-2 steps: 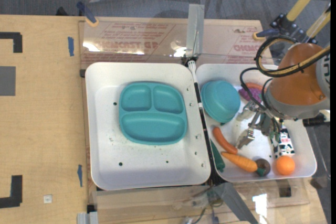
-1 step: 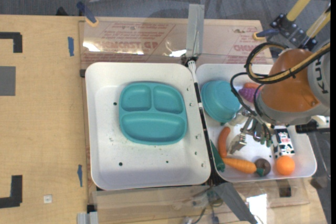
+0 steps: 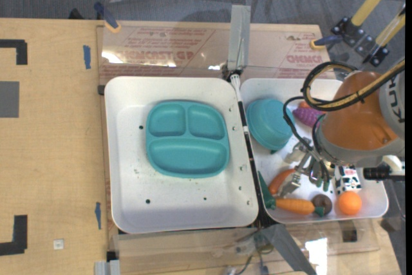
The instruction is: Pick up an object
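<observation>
Counting two white bins side by side on the desk (image 3: 45,138): left bin (image 3: 129,203) and right bin (image 3: 373,206).

Holding in the left bin one teal divided plate (image 3: 188,138), three compartments, lying flat near the centre. Leaving open white floor all around the plate, widest toward the near rim.

Crowding the right bin: one teal bowl (image 3: 269,122) tilted against the dividing wall, one purple item (image 3: 307,115) behind it, one carrot (image 3: 295,206) lying along the near wall, one brown round item (image 3: 322,204) touching the carrot's end, one orange ball (image 3: 349,203) near the front right corner, one small black-and-white item (image 3: 348,180) just above the ball.

Hanging low over the right bin's middle: tool (image 3: 297,178), finger state impossible to tell, with an orange piece (image 3: 279,181) just beside its tip. Leaving little free room between items there.
</observation>
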`<state>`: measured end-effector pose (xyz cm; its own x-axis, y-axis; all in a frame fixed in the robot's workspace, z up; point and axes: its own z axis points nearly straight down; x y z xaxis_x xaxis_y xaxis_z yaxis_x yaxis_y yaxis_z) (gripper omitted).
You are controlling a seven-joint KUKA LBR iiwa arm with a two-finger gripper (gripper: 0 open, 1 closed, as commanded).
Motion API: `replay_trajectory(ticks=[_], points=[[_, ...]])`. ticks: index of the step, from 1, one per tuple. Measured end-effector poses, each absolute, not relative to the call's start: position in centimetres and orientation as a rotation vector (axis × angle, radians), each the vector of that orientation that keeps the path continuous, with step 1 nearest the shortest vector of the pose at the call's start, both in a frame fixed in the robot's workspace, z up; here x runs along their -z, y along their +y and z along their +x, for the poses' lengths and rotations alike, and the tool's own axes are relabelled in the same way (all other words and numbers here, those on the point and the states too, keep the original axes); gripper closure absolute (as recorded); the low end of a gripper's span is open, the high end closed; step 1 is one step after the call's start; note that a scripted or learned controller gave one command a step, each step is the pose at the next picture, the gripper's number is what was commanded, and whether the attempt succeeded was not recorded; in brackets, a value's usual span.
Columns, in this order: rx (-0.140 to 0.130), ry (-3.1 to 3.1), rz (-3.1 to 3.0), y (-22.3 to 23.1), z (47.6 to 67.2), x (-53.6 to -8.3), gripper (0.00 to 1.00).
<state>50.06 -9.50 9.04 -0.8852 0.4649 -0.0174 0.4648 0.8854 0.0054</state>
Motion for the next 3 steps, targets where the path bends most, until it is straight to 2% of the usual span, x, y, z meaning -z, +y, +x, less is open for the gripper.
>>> replay_trajectory(ticks=[1,3], points=[[-0.003,3.034,0.739,-9.44,48.98,-9.04,0.00],[-0.006,2.939,1.067,-9.39,48.43,-9.02,0.00]])
